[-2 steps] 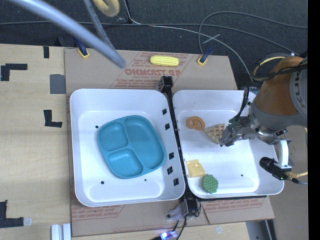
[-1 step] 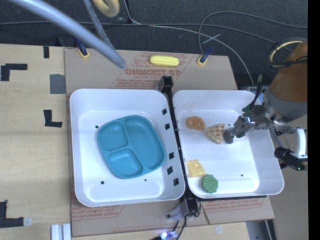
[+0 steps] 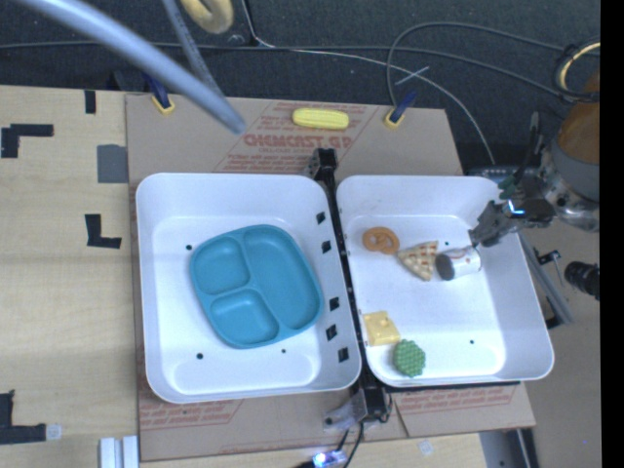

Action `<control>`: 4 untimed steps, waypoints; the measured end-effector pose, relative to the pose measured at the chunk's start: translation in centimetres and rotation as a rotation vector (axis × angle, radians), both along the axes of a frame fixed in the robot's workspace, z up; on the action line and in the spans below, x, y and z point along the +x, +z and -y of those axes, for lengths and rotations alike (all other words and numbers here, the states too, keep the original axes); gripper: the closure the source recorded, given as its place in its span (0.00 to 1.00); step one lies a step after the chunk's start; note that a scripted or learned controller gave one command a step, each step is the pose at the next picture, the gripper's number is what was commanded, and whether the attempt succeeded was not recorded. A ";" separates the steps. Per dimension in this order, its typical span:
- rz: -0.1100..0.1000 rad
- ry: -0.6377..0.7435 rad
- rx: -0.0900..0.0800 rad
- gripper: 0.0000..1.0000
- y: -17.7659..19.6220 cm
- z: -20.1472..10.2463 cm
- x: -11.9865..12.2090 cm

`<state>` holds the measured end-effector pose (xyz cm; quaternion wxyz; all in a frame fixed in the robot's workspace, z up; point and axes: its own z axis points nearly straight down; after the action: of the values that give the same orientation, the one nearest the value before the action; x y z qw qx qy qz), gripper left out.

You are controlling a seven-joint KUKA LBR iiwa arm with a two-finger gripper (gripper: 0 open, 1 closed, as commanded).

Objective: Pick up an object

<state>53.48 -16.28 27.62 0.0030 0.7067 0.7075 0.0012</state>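
Observation:
The right bin [image 3: 507,344] holds several small objects. A brown ring-shaped piece [image 3: 380,240] lies near its back left. A tan wedge [image 3: 421,258] sits beside a small white and grey cylinder [image 3: 456,264]. At the bin's front left lie a yellow block [image 3: 380,329] and a green bumpy ball [image 3: 409,358]. My gripper [image 3: 489,226] hangs over the right side of this bin, just right of and slightly behind the cylinder. Nothing is visibly held in it.
In the left bin [image 3: 161,261] lies a blue divided plate [image 3: 255,284]. A yellow oblong object [image 3: 320,119] rests on the cardboard behind the bins. Cables run across the dark area at the back and by the arm on the right.

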 end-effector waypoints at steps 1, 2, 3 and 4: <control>-0.006 0.004 0.002 1.00 0.0 -4.5 1.3; -0.007 0.003 0.003 1.00 -0.4 -8.8 2.6; -0.008 0.004 0.003 1.00 -2.1 -13.5 2.8; -0.007 0.005 0.003 1.00 -2.1 -18.3 3.3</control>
<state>56.75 2.01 25.49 -0.0006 0.7051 0.7091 -0.0004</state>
